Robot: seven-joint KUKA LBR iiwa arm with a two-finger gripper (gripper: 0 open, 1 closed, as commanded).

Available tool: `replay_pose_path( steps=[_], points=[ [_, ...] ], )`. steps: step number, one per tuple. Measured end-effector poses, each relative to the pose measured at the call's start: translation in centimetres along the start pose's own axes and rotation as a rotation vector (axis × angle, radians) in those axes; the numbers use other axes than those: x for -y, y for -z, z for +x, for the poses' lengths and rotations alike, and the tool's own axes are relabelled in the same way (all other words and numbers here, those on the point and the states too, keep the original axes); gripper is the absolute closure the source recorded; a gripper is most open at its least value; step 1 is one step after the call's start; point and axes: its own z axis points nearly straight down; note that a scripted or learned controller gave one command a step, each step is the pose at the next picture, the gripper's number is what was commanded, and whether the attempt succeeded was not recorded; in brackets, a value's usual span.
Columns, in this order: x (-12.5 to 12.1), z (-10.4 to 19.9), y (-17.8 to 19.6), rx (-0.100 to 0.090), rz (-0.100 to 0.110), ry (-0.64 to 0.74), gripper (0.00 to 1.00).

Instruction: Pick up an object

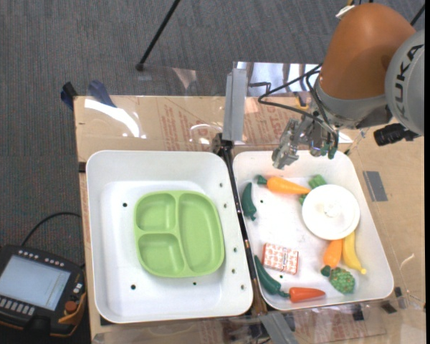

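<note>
My gripper hangs over the far edge of the right bin, its fingers spread and nothing between them. Just below it lies an orange carrot with a green top. Close by are a white round plate, a small green piece and a dark green cucumber along the bin's left wall. Nearer the front lie a red-and-white box, a yellow banana, a short carrot, broccoli, another green vegetable and a red-orange pepper.
The left bin holds a green divided plate. A grey metal post stands behind the seam between the bins. A teach pendant lies on the floor at the lower left. Cables trail from the arm's wrist.
</note>
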Motion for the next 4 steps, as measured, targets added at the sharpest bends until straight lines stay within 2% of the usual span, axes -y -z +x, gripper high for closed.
replay_pose_path(
  steps=[1, 2, 3, 4],
  points=[
    [5.8, 1.9, -14.2, -0.027, -0.001, 0.503, 1.0],
    [1.2, -0.8, -6.9, -0.012, 0.0, 0.306, 1.0],
    [4.4, 3.7, -17.3, -0.023, 0.004, 0.093, 1.0],
    [11.5, 0.0, -17.0, -0.017, 0.003, 0.226, 1.0]
  ],
)
